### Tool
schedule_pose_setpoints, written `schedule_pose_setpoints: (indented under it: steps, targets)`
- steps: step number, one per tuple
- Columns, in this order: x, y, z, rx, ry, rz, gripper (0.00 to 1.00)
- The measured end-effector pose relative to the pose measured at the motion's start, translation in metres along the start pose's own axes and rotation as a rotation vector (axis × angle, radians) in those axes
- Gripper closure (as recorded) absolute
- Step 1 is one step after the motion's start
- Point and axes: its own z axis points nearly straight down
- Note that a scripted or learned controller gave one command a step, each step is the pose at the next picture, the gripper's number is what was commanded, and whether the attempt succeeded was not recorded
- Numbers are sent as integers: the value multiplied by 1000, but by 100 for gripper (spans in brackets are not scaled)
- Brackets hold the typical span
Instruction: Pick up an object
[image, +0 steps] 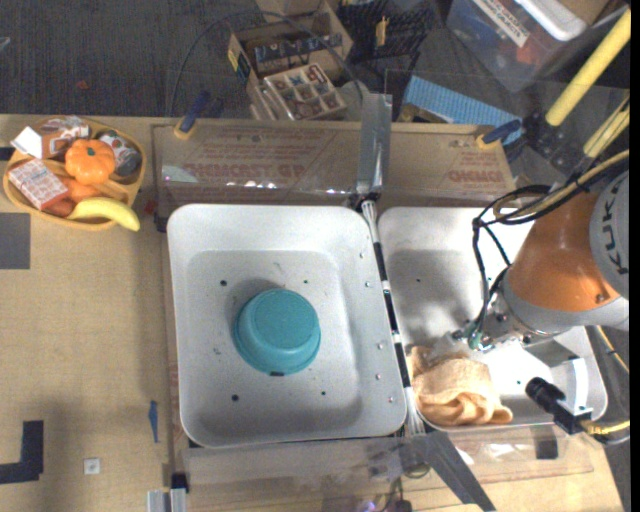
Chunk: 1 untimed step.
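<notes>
A teal bowl (278, 330) lies upside down in the middle of the left bin (200, 240). A crumpled tan cloth (456, 390) rests in the front left corner of the right bin (430, 250). The arm's orange band hangs over the right bin, and my gripper (477, 339) points down just past the cloth's far edge, at or very near the fabric. Nothing can be seen held in it.
A dish of toy food with a banana and an orange pumpkin (75, 175) sits on the bench at the far left. A cardboard wall (270, 160) runs behind both bins. Black cables loop above the right bin beside the arm.
</notes>
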Motion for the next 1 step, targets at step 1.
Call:
schedule_pose_setpoints:
  steps: [1]
  targets:
    - [-17,69,1,0,-3,-17,0]
